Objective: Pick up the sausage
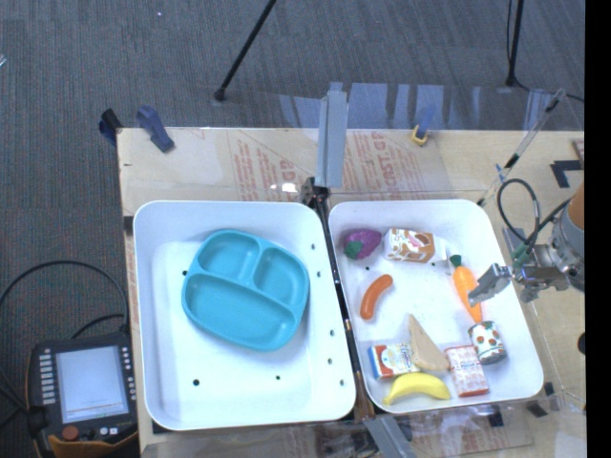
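One banana (417, 386), one sausage (376, 296), one carrot (466, 288), two bins (153, 256).

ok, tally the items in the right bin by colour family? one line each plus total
Orange: 2 — orange sausage, orange carrot
Yellow/tan: 2 — yellow banana, tan wedge
Purple: 1 — purple round vegetable
Printed packaging: 4 — pouch, small can, two cartons
Total: 9
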Robot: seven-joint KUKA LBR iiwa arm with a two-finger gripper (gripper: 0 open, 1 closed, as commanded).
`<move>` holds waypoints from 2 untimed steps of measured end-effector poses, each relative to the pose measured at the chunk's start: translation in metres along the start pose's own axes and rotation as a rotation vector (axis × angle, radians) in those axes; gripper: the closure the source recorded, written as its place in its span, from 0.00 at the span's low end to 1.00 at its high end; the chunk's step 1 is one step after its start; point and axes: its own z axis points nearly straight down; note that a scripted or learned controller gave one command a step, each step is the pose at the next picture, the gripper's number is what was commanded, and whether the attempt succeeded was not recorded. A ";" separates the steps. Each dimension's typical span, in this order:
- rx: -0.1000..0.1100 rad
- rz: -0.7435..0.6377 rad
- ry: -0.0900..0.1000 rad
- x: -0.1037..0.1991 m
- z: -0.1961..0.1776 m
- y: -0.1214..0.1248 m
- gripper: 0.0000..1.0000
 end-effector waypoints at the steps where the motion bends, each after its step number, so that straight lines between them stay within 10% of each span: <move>1: 0.000 0.119 -0.001 0.047 0.027 0.059 0.00; 2: -0.005 0.100 -0.001 0.105 0.131 0.069 0.00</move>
